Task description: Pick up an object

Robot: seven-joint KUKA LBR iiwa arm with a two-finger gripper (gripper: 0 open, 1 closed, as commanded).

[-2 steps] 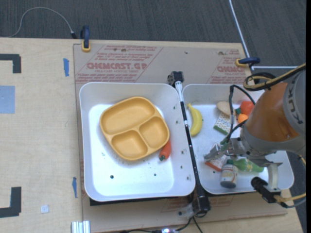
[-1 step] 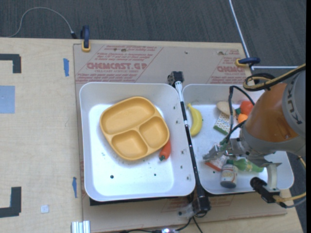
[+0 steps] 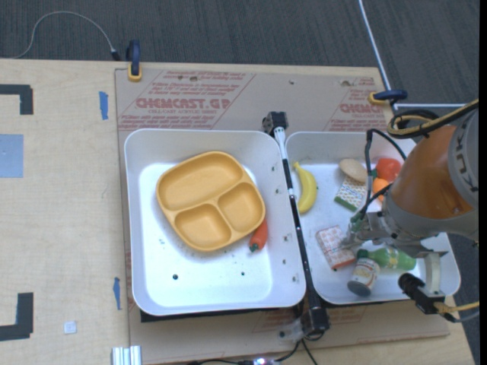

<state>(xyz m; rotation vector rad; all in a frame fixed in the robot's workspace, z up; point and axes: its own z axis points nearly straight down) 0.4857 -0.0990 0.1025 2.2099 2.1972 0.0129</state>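
We take as the likely target the small flat packet with a pale, reddish-printed face [image 3: 332, 243], lying in the right white bin [image 3: 326, 295], lower centre-right of the frame, just beside the arm's wrist. We judge it light, thin and somewhat flexible; lying flat on the bin floor, it offers little edge to seize, so a hold across its short sides seems the best choice, and slipping is a risk. Below it stands a small jar-like container with a dark lid [image 3: 364, 274], and beside that a green plastic bottle [image 3: 389, 261] lying on its side; both look rigid, rounded and smooth, likely to roll. Higher in the same bin lie a yellow toy banana [image 3: 306, 189], a green-and-white patterned card [image 3: 350, 195], a beige rounded piece [image 3: 353, 169] and a red-orange object [image 3: 388, 168] partly hidden by the arm.

The pincer [image 3: 359, 226] sits low over the bin, next to the packet; we cannot tell how it is set, for the grey and orange wrist and cables cover it.

The left white bin [image 3: 144, 226] holds a yellow three-compartment plastic plate [image 3: 211, 200] and, touching its lower right rim, a small orange toy carrot [image 3: 259, 236]. Both bins rest on a printed cardboard sheet [image 3: 183, 101] over the pale wooden tabletop [image 3: 57, 204]; dark carpet [image 3: 228, 14] fills the top of the frame. Room in the right bin is tight: things lie near one another.
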